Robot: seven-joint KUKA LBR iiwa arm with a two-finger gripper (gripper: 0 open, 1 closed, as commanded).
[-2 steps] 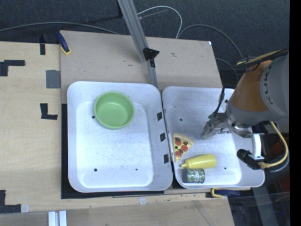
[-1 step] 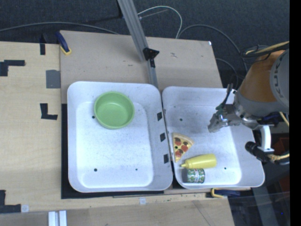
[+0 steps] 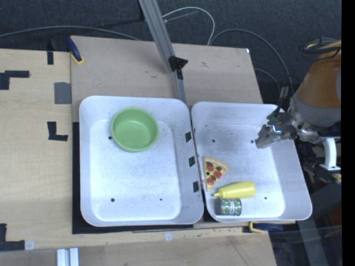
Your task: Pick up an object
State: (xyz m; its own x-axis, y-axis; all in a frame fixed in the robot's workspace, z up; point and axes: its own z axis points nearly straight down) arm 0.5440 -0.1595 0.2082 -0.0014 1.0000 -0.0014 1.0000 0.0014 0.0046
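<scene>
A pizza slice toy (image 3: 213, 172), a yellow mustard bottle (image 3: 235, 190) lying on its side and a small green can (image 3: 228, 206) rest in the near part of the right bin (image 3: 288, 195). A green bowl (image 3: 134, 129) sits at the far left of the left bin (image 3: 94, 198). My gripper (image 3: 265, 138) hangs over the right bin's far right side, well apart from the toys, with nothing seen in it. Its fingers are too small and dark to read.
A slanted grey metal pole (image 3: 160, 32) runs from the top down to the join between the bins. Cables (image 3: 233, 35) loop over the bench behind the right bin. The arm's orange-banded body (image 3: 321, 93) stands at the right edge.
</scene>
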